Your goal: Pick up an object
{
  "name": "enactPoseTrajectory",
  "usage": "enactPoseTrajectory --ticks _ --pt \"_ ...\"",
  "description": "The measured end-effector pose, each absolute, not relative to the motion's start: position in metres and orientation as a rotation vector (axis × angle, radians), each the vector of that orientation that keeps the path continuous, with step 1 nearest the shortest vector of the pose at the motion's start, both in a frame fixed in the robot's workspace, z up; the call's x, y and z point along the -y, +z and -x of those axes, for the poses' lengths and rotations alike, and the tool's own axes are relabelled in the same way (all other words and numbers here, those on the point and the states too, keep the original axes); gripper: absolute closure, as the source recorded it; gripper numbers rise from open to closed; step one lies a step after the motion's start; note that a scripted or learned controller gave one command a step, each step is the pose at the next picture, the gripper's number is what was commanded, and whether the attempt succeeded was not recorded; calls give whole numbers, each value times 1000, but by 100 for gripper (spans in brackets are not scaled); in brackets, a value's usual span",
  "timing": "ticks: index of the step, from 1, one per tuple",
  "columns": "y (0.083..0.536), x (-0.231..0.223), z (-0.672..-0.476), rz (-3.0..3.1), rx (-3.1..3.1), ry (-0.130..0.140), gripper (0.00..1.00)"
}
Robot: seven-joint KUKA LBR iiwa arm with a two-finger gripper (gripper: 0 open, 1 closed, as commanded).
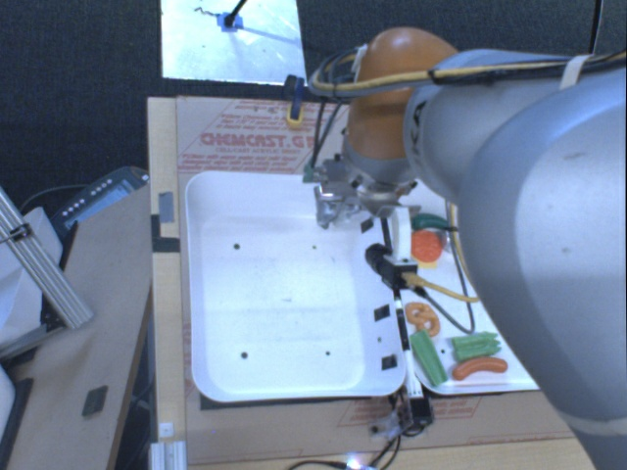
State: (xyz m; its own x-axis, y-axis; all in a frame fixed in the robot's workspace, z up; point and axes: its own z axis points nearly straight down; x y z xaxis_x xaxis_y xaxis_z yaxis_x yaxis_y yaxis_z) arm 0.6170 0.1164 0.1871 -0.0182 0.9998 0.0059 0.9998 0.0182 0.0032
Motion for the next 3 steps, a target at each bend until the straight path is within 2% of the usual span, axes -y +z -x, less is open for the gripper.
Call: enactPoseTrajectory --ticks 1,2,3 --pt "182 -118 -615 2216 2227 -1 100" --pt "278 -244 -619 2205 2241 -22 100" --pt "265 -234 -562 2214 2226 4 100"
